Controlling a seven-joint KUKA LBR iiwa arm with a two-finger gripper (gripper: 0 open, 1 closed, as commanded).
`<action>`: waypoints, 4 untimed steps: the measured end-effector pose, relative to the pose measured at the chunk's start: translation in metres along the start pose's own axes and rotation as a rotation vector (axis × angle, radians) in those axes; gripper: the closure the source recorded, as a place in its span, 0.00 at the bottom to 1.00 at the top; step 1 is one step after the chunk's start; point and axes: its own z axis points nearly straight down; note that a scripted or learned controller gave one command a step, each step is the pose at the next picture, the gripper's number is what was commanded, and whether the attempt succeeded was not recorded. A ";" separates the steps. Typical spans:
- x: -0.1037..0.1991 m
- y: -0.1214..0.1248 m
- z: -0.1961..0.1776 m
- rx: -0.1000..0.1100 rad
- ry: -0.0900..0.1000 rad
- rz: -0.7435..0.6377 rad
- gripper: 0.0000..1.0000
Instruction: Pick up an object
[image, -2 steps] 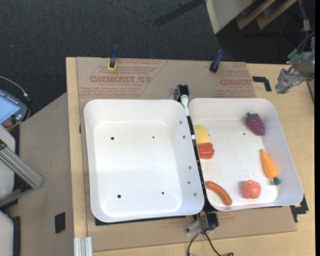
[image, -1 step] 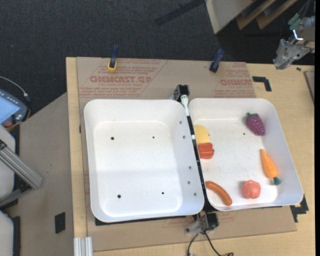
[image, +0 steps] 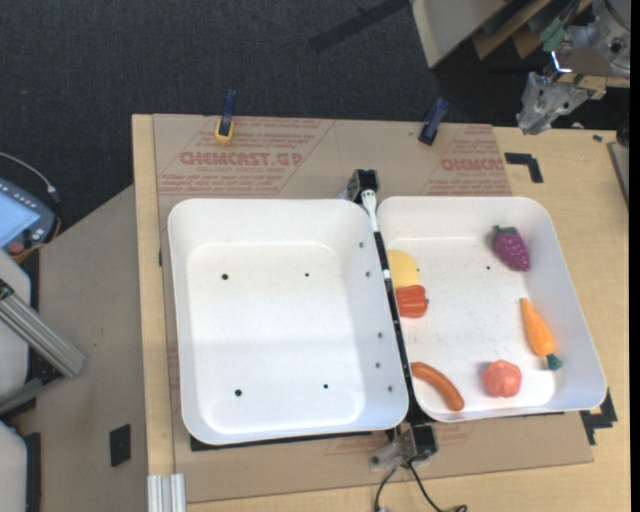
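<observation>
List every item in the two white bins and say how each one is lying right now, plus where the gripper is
Gripper: raised beyond the right bin's far corner, nothing visible between its fingers.
Purple grapes: lying near far right wall.
Carrot: lying along right wall.
Tomato: resting near front wall.
Sausage: lying at front left.
Yellow piece: against divider.
Red-orange piece: touching yellow piece.
Left bin: level.

Robot body seen at top right corner, above right bin's far side. Gripper (image: 545, 100): pale grey metal, dull sheen, blocky housing narrowing downward into lighter tip section. Small bright blue-white spot on housing, upper part. Above and right of it, wrist section: tan-beige horizontal bar with grey-white metallic cluster on top, shapes uneven, small parts too blurred to name. Hint of teal-green patch near upper edge of cluster. Screws, cables, markings too small to tell.
</observation>
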 end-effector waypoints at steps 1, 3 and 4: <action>0.074 0.000 -0.031 -0.002 0.001 -0.003 1.00; 0.178 0.001 -0.146 -0.006 0.002 0.000 1.00; 0.186 0.001 -0.141 0.003 0.000 0.004 1.00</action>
